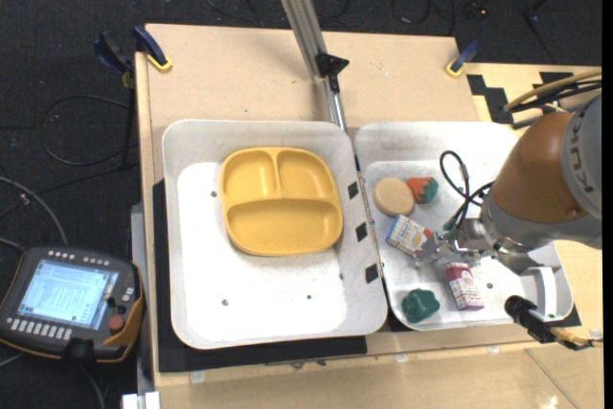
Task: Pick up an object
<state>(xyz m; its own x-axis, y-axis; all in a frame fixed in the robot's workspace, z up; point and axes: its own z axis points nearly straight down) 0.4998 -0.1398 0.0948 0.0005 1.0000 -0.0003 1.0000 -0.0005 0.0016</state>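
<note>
Carton (406, 234) mid-right of frame looks light, crushable, so pinch its flat sides; can't tell how the claw (448, 247) stands.

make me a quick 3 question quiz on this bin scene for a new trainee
1. True or false: the yellow divided plate lies in the right bin.
2. Which item lies nearest the front edge of the right bin? A) round tan disc B) dark green object C) strawberry-like toy
3. Fill in: the gripper sits low between the small white packet and the red and white ____.

Key
1. False; it lies in the left bin.
2. B
3. can
</note>
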